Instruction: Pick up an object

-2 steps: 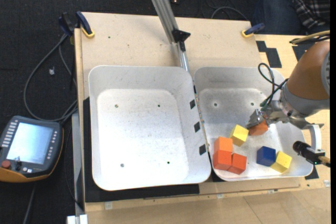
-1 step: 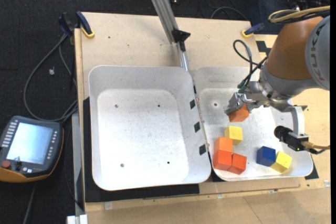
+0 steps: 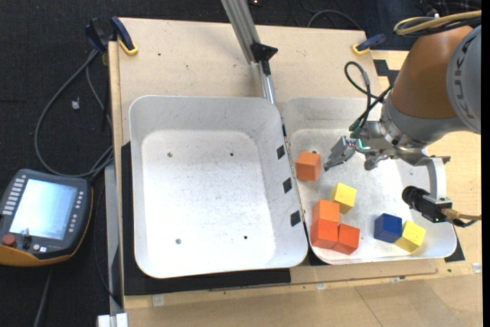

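The right bin holds several blocks. An orange cube lies near its left wall. A yellow cube sits below it, then an orange cube stacked against a red block. A blue cube and a second yellow cube lie at the front right. My gripper hangs low over the right bin, just right of the lone orange cube and above the first yellow cube. Nothing shows in its grasp.
The left bin stands beside the right one, sharing a middle wall. A metal pole slants down from the back to the bins' junction. Cables trail off the wrist. A teach pendant lies off the bench's left.
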